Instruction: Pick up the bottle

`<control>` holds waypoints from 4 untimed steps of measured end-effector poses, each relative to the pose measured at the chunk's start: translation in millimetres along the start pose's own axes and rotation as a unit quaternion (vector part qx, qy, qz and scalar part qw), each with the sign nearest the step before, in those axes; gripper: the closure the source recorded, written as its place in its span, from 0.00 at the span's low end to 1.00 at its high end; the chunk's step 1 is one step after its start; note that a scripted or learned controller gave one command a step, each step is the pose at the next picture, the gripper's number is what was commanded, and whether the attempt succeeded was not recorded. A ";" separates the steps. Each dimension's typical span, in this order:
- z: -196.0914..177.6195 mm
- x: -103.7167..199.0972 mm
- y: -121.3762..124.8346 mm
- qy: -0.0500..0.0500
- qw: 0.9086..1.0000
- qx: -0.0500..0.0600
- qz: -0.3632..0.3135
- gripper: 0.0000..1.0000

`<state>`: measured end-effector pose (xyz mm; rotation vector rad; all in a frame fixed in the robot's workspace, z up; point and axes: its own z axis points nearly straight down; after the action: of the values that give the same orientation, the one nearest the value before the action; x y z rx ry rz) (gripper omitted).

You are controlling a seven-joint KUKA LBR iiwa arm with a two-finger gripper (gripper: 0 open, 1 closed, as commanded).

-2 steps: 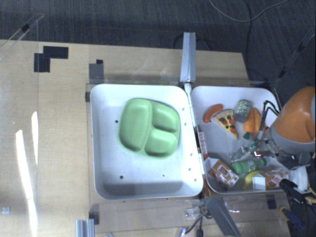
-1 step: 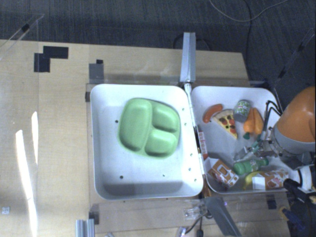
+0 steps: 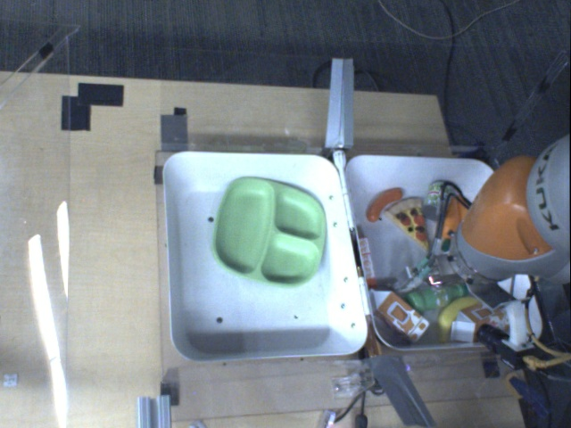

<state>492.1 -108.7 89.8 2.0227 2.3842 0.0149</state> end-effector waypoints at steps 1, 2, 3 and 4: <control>-70.3 -36.4 -8.2 0.001 1.000 0.005 0.027 0.00; 1.1 -48.0 8.8 0.000 1.000 0.002 0.000 0.00; -10.8 -47.0 11.9 0.000 1.000 -0.001 -0.002 1.00; -35.2 -26.6 -7.8 0.002 1.000 0.006 0.007 1.00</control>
<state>488.1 -136.1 125.0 2.0476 2.3778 0.0041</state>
